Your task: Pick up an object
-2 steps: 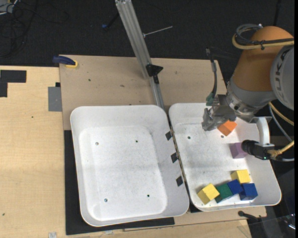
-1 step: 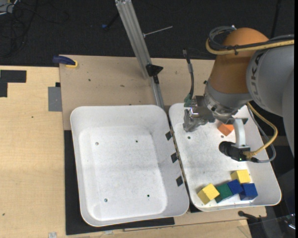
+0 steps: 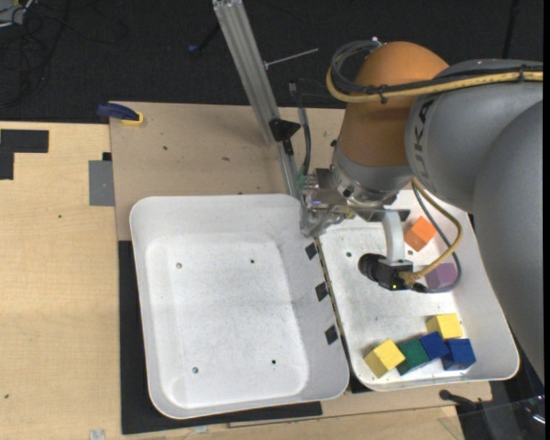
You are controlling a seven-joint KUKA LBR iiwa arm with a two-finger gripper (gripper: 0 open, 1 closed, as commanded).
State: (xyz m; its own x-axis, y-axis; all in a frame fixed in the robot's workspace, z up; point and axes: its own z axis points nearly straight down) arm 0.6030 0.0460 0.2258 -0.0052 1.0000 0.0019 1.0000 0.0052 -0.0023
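Jaws sit low at far left corner of right bin (image 3: 362,317).

the left bin (image 3: 165,218) lies just beside the right bin (image 3: 367,337), at its 9 o'clock; inside the right bin, a block cluster (image 3: 422,348) at 6 o'clock, two blocks (image 3: 422,234) at 1 o'clock.

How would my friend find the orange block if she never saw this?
Look in the white bin on the picture's right, at its far end, away from the huddle of yellow, green and blue blocks near the front. The orange block sits there beside a pale purple block, and it is the only orange one.
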